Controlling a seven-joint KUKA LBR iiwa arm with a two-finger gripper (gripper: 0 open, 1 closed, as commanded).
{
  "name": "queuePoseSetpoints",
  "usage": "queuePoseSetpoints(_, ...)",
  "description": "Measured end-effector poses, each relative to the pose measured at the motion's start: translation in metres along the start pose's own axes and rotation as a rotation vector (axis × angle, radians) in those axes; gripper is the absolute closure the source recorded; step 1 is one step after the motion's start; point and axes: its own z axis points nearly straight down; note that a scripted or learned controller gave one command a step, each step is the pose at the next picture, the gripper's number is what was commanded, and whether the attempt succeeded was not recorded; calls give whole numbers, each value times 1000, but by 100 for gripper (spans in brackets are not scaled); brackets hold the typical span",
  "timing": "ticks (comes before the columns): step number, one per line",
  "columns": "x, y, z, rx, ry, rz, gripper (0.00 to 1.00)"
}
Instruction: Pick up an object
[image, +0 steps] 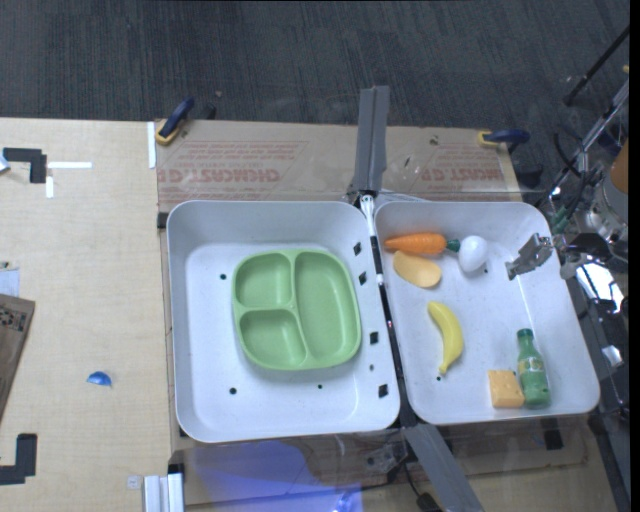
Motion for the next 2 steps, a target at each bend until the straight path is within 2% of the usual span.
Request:
queuePoseSetpoints(1, 75, -43, 131, -1, 1, 1, 0)
queuePoseSetpoints(2, 73, -43, 122, 0, 1, 6, 100)
